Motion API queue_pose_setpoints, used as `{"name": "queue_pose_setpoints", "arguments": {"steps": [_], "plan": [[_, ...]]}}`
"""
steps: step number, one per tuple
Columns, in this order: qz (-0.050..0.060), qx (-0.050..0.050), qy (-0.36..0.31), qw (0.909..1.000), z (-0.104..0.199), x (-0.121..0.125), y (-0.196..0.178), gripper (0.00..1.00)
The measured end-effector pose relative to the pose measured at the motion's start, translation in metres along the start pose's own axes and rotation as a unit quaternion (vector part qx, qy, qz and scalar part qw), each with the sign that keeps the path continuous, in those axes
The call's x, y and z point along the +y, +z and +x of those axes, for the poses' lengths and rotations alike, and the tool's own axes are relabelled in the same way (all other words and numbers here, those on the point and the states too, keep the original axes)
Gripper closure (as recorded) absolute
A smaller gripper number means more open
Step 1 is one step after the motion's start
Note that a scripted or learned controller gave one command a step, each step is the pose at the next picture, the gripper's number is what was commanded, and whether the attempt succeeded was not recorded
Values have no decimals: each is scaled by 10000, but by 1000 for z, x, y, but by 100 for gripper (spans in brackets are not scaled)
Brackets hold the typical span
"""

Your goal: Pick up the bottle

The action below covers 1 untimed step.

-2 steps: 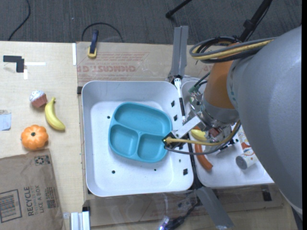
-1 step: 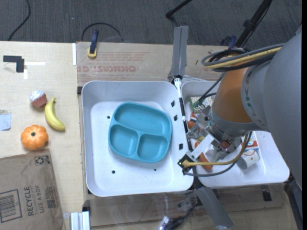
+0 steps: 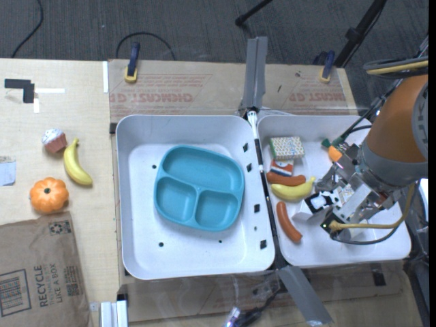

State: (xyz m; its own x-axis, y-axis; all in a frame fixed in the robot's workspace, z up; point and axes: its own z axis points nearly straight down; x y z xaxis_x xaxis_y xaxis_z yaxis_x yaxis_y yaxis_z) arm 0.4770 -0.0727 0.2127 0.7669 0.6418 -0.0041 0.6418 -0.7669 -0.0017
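**Gripper low in right bin, bottle not identifiable**

Bench [image 3: 82, 101], left edge: toy cupcake [image 3: 53, 140], loose banana [image 3: 76, 163] and small pumpkin [image 3: 49, 195] sit in a cluster. A brown paper bag [image 3: 34, 271] lies at the front-left corner. All of these are outside the bins, so they are probably spares parked out of reach.

Left bin [image 3: 136, 251]: a blue divided plate [image 3: 199, 188] lies flat near the centre, nothing on it.

Right bin [image 3: 306, 247]: the items crowd its left wall. A small patterned box [image 3: 287, 146] is toward the back-left corner. In front of it come the upper sausage [image 3: 286, 178], then the bin banana [image 3: 291, 190] touching it. The lower sausage [image 3: 289, 222] lies apart toward the front edge. A toy carrot [image 3: 334, 152] is near the back, just beside the wrist.

The gripper [image 3: 339, 210] is tilted down over the middle-right of this bin, low near the floor, and the arm [image 3: 398, 125] comes in over the right edge. Open or closed: cannot tell, the wrist hardware blocks it.

Bottle: cannot tell which item it is. Judging by the low, angled pose, it is likely under or right beside the gripper. The step looks like a grasp attempt, with no hold confirmed.
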Motion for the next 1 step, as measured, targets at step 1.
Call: {"name": "queue_pose_setpoints", "arguments": {"steps": [1], "plan": [[13, -6, 441, 9990, 16, -20, 22, 0]]}}
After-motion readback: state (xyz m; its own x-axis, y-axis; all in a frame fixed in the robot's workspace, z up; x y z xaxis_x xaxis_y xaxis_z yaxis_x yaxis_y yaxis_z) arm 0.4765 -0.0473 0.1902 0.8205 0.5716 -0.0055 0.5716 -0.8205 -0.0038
